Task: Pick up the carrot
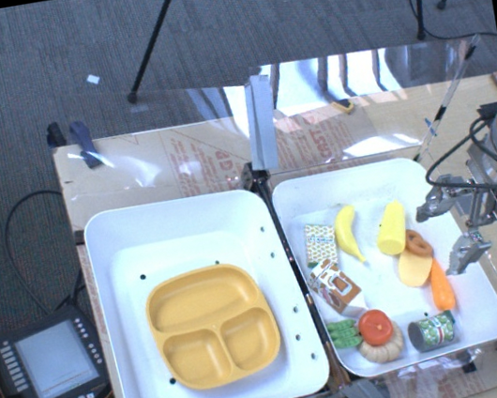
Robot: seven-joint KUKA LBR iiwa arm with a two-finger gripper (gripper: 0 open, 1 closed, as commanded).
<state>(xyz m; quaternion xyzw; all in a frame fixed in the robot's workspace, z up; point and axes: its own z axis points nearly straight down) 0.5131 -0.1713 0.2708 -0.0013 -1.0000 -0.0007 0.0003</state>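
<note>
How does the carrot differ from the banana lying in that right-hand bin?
The carrot is orange, while the banana is yellow. The carrot is a short, straight cone, whereas the banana is longer and curved. The carrot lies near the bin's right side, close to the gripper; the banana lies nearer the middle, beside a yellow block. Both lie flat in the right bin, running roughly top to bottom in the camera view.

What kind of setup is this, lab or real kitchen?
Most likely a robotics lab test bench, not a kitchen. Two white bins sit on a cardboard-covered bench, the right one holding toy food such as the carrot, with a teach pendant on the carpet and tripod legs behind.
</note>
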